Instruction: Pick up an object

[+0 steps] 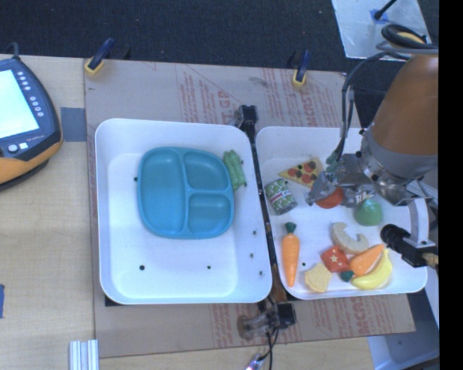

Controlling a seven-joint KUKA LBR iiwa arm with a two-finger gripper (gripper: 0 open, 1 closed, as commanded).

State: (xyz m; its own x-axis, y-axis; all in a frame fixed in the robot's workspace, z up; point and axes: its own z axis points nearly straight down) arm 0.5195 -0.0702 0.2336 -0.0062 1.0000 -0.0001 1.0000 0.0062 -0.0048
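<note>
Tomato [331, 199] lies right under the hand [326, 191].

A robotics lab: clamped bench board [216, 91], teach pendant [15, 126], toy food bins [108, 206].

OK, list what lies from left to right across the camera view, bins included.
Tablet → left bin → blue divided plate → green toy → small can → carrot → pizza slice → tool → green ball.
</note>
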